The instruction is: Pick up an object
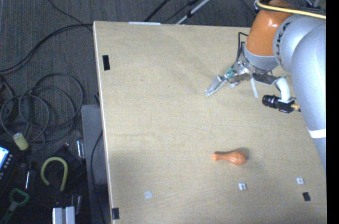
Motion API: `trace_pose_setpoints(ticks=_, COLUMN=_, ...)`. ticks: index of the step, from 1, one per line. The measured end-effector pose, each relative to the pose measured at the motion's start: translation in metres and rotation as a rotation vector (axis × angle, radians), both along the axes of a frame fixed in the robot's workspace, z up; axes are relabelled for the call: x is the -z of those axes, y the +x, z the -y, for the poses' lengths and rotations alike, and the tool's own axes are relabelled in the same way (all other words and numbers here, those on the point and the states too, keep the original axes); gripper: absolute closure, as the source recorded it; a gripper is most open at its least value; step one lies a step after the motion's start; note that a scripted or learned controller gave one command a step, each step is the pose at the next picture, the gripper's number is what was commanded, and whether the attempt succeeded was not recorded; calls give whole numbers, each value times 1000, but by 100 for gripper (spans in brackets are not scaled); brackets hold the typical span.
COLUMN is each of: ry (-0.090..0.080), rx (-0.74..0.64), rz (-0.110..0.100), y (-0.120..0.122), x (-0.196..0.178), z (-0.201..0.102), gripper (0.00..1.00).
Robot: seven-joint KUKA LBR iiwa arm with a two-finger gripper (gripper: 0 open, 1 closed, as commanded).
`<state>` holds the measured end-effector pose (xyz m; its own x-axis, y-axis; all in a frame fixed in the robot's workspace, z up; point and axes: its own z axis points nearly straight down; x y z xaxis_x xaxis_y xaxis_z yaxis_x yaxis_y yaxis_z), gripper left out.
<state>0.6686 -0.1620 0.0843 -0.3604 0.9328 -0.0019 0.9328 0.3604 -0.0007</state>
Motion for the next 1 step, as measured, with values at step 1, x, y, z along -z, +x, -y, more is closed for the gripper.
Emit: trace_pose_setpoints(ticks=1, ry=2, rx=-323, rz=0, y=0, x=0, z=-41, gripper=0)
